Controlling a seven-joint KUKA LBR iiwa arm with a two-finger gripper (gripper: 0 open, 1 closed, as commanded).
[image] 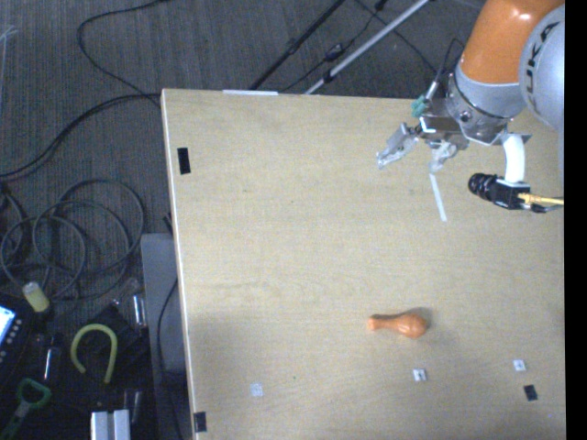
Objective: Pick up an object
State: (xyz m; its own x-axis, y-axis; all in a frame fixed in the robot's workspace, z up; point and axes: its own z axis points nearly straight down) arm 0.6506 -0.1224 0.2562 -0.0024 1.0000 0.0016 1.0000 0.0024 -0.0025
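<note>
An orange, gourd-shaped object [400,324] lies on its side on the tan bench top [293,246], in the lower right part of the camera view. My gripper [415,159] hangs at the upper right, far behind the orange object and well apart from it. Its two metal fingers [393,152] are spread open and point toward the left, with nothing between them. The orange band of the arm [500,26] rises above the wrist at the top right corner.
A thin white stick [438,198] lies just under the gripper. A black plug with a yellow lead [500,191] hangs at the right. Small square markers [419,374] dot the front of the bench. Cables and tools [73,246] lie on the floor to the left.
</note>
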